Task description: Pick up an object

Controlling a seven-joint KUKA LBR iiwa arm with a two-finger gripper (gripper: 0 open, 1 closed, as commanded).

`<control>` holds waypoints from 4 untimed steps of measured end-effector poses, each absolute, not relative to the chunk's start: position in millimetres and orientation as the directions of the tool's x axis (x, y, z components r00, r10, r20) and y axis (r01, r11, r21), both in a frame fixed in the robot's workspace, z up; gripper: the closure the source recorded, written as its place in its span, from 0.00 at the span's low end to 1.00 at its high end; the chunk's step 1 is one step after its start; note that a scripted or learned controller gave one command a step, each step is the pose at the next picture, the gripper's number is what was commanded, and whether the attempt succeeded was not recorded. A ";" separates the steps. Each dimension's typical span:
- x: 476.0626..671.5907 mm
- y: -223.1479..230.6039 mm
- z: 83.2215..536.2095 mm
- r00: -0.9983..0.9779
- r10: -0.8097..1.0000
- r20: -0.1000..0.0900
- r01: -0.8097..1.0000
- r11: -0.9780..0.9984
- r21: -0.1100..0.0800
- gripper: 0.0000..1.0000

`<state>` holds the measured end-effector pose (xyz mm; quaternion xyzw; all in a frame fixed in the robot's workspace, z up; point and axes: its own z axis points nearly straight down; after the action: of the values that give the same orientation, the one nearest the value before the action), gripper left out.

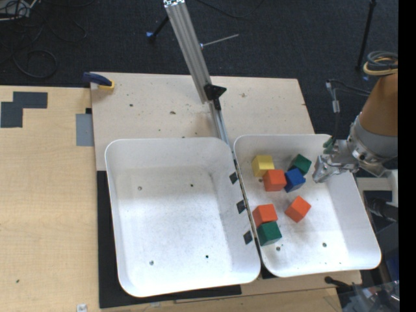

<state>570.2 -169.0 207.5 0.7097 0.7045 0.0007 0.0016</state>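
Observation:
The right bin [338, 252] holds several coloured blocks. A yellow block [262, 164], an orange block [274, 180], a blue block [294, 178] and a dark green block [301, 163] cluster near its far side. Closer to me lie another orange block [264, 214], a green block [269, 232] and a third orange block [298, 208]. My gripper [323, 172] hangs over the bin's right part, just right of the blue and dark green blocks. Nothing shows between its fingers.
The left bin [130, 168] sits beside the right one, with black clips along the shared wall. A slanted aluminium post [192, 51] rises behind the bins. A blue and yellow clamp [99, 80] grips the bench's far left corner.

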 end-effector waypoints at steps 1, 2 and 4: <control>561.2 -169.5 257.4 0.002 1.000 -0.001 1.000 -0.002 0.003 1.00; 552.2 -123.6 261.9 -0.004 1.000 0.003 1.000 0.004 -0.002 1.00; 532.3 -13.7 256.8 -0.005 1.000 0.003 1.000 0.005 -0.004 1.00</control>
<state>532.3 -13.7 256.8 0.7052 0.7090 -0.0005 -0.0024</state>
